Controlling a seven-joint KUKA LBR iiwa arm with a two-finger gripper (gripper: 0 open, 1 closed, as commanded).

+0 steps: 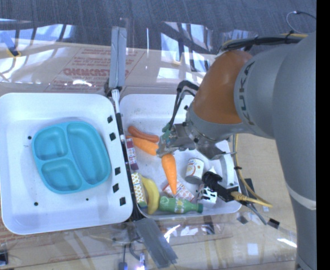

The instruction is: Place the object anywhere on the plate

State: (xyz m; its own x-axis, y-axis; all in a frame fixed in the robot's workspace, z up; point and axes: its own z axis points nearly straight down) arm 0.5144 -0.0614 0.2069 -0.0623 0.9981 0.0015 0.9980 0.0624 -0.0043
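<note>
Left bin [7, 151]: blue plate [70, 156], three compartments. Right bin [148, 103]: carrots, banana [150, 193], bottle [179, 206], can [194, 167]. Gripper [168, 145] sits above one carrot [169, 173], at its twelve o'clock; jaw state we cannot tell. We advise a firm, centred pinch, then carrying toward nine o'clock.

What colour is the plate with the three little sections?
The plate is light blue, sitting in the left white bin, seen in the camera view.

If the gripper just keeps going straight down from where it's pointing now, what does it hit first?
Most likely the carrot lying in the right bin: the gripper sits just above its top end. Depth is hard to judge from this slanted view, so it could already be touching it.
</note>
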